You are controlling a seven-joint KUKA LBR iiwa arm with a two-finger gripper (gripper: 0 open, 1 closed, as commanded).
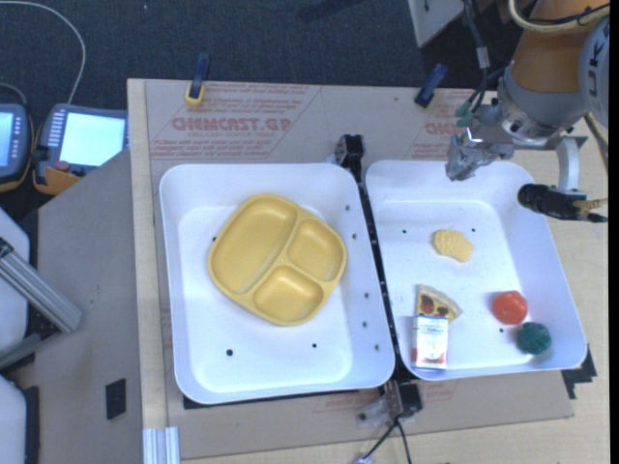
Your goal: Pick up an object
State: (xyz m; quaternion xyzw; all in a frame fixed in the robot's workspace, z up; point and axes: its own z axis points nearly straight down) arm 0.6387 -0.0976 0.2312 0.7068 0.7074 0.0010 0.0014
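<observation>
Seeing the gripper [471,160] hanging over the right bin [406,211], at about 12 o'clock of that bin, just inside its far rim. Not managing to tell whether closed or spread: too small and too dark from this angle. Noticing nothing between it and the bin floor.

Finding the objects for picking all lying in the same right bin, well apart from the gripper. Looking from the bin's centre: a pale yellow bumpy piece [453,245] lying near the middle, slightly toward 12 o'clock; a pizza slice [437,304] lying at about 7 o'clock, and touching it on the near side, a small carton [430,341] with red print. Seeing a red ball [510,306] at about 4 o'clock and a dark green ball [533,337] just beside it, nearer to the corner at 5 o'clock.

Finding a yellow divided plate [279,271] resting in the middle of the left bin [184,259].
</observation>
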